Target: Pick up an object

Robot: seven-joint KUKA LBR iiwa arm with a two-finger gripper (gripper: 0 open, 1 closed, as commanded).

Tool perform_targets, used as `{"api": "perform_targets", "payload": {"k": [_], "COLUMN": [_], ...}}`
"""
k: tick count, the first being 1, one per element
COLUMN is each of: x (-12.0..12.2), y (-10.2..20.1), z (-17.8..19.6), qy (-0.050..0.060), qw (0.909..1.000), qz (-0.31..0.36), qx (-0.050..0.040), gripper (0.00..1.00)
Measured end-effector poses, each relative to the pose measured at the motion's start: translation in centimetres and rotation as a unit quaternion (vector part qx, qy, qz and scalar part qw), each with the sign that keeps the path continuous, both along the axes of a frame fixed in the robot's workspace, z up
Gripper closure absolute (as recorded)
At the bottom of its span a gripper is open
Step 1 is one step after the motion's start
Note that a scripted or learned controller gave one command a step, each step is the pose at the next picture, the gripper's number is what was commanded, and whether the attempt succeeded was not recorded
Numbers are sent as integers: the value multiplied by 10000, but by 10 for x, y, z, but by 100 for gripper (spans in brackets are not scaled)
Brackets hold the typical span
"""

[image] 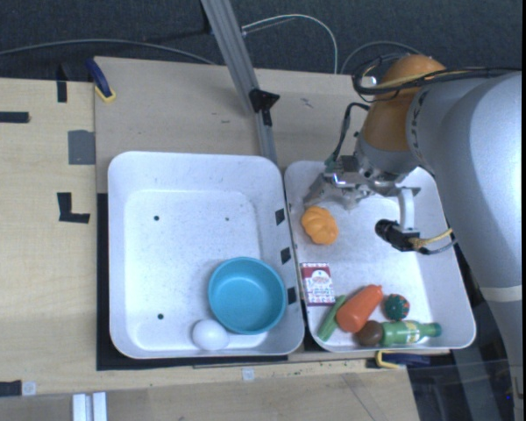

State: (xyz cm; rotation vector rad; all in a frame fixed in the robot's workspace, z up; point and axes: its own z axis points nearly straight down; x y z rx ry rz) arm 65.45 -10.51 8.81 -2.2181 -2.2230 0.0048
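The left bin (pixel 140 191) holds a smooth round blue bowl (pixel 246 294) and a small white ball (pixel 209 333) touching its rim; the right bin (pixel 438 235) holds a lumpy orange pastry-like toy (pixel 320 224), a flat red-and-white packet (pixel 317 283), a tapered glossy carrot (pixel 358 309), a green bottle (pixel 405 331) and a small red-green ball (pixel 396 306); the gripper (pixel 344 188) hangs just above the orange toy, whether clenched or released I cannot tell
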Motion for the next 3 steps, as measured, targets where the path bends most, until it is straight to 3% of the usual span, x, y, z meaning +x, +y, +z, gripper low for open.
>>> {"api": "perform_targets", "payload": {"k": [1,3], "x": [0,12], "y": [1,-8], "z": [10,114], "qy": [0,-44], "qw": [10000,10000], "qz": [8,-3], "qx": [3,0], "gripper": [100,100]}}
